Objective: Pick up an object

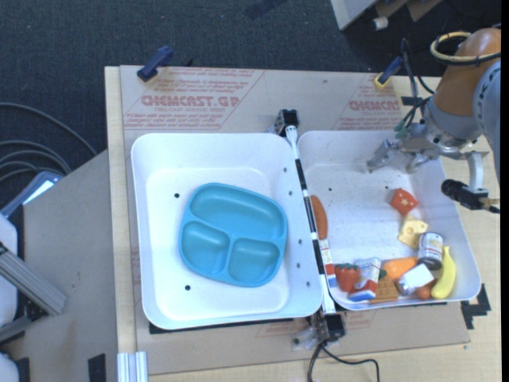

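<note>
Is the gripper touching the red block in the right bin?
Apart. The camera view shows the gripper above bare bin floor, with white floor plainly between it and the red block.

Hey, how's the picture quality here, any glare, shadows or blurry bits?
Camera view: lighting is even and soft, with no strong glare on the white bins; the blue tray casts only a faint shadow; the hand looks slightly soft; the small toys in the right bin's corner are too fine to read clearly.

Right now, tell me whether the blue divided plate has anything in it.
Empty. The blue divided plate lies flat in the left bin, and all three of its compartments show bare blue with nothing inside.
</note>
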`<state>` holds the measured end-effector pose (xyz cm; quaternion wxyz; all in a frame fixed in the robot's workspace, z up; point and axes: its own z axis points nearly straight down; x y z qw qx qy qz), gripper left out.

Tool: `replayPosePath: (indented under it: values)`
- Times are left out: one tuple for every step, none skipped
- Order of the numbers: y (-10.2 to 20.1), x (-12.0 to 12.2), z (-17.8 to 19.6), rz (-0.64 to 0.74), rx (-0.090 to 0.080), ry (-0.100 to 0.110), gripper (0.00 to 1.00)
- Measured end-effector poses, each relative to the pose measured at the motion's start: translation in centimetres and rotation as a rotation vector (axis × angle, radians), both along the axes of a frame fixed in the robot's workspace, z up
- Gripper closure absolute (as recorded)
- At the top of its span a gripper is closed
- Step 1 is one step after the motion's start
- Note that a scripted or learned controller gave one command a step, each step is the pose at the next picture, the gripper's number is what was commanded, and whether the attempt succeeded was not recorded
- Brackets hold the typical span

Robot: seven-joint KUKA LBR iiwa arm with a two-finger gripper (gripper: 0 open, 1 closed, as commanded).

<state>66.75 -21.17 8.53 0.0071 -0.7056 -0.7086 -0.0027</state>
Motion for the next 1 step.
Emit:
replayPosePath:
  values:
    - [-0.69,-8.71,-0.06,0.000,-0.003,-0.002,0.00]
